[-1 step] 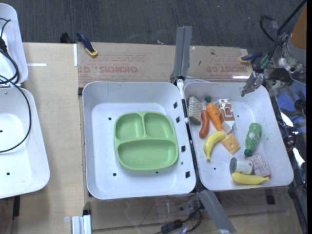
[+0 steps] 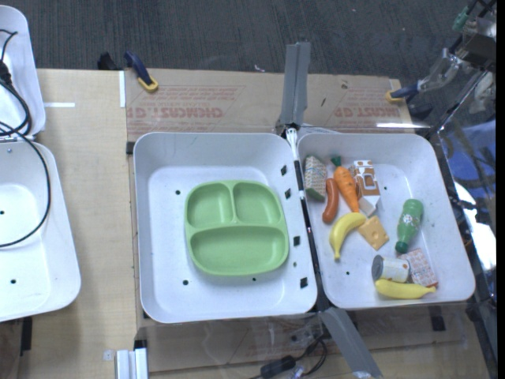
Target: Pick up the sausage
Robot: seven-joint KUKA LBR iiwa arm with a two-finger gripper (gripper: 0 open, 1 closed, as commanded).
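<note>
Sausage [image 2: 331, 200] lies ungrasped beside the carrot [image 2: 346, 189]; the gripper [image 2: 473, 34], apparently far above-right, has indiscernible jaws; pickup remains undone.

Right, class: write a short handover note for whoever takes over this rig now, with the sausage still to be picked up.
Gripper: at the view's top right, above and outside the bins; finger state unclear.
Sausage: lies in the right bin, near its left wall, beside the carrot and just above a banana.
Left bin: green divided plate.
Done: nothing visible; sausage untouched.
Left: reach in, grasp, lift.
</note>
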